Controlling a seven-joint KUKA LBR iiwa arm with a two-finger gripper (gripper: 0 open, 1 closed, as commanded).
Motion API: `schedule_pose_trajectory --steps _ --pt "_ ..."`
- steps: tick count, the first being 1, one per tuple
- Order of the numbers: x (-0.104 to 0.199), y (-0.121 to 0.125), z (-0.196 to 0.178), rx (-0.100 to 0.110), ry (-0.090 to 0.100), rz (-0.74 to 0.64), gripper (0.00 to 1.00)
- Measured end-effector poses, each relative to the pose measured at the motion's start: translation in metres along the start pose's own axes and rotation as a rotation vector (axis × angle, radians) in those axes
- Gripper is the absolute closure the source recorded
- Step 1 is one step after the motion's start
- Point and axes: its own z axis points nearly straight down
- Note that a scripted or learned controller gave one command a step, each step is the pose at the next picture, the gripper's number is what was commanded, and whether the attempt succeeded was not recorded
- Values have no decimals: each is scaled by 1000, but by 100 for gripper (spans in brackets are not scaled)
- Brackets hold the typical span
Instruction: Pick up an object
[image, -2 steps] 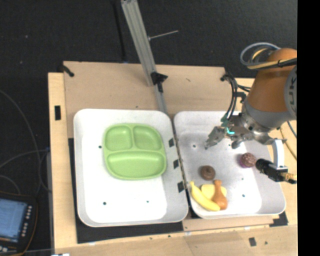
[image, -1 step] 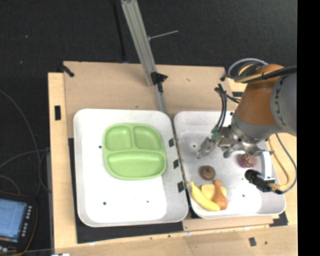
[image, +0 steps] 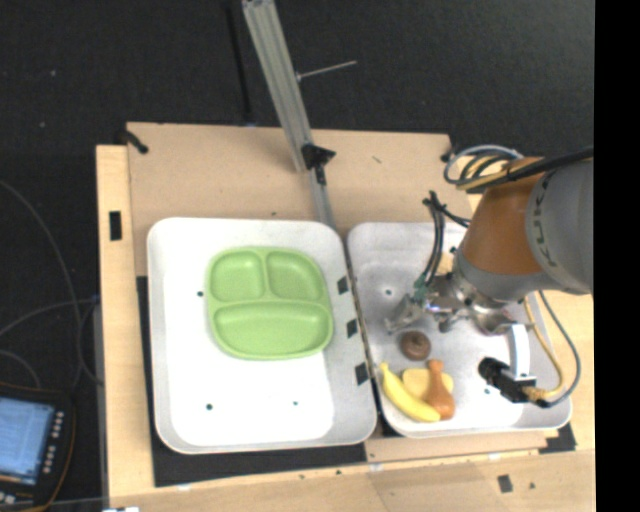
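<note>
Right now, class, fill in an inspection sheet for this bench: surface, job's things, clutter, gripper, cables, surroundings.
Surface: wooden bench bearing two white bins side by side.
Job's things: right bin holds a banana, an orange drumstick-shaped toy and a small brown round item.
Clutter: green divided plate in the left bin.
Gripper: gripper over the right bin; jaws hard to read.
Cables: black cables run along the arm.
Surroundings: dark floor, metal pole, screen at lower left.
</note>
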Motion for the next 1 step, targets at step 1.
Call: schedule_pose_trajectory --steps 1 --pt "-1 0 33 -2 0 0 0"
